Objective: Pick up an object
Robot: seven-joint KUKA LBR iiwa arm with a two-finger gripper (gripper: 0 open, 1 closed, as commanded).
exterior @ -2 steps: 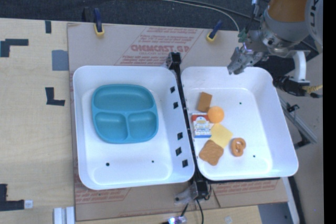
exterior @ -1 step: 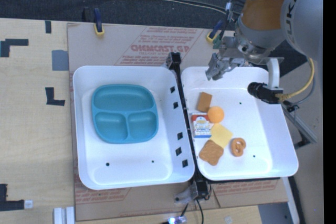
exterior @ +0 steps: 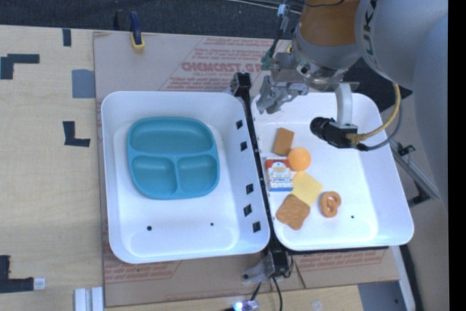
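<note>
The gripper (exterior: 271, 100) hangs over the far left corner of the right bin (exterior: 371, 226); whether it's clenched, I cannot tell. The small orange ball (exterior: 298, 159) lies nearer, among other food pieces.

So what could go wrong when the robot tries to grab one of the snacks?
The food pieces sit packed together: the orange ball touches the yellow cheese slice and sits close to the small packet, so the gripper might nudge neighbours or grab two at once. The ball could also roll away when bumped. The toast piece lies flat, so it may be hard to get hold of.
</note>
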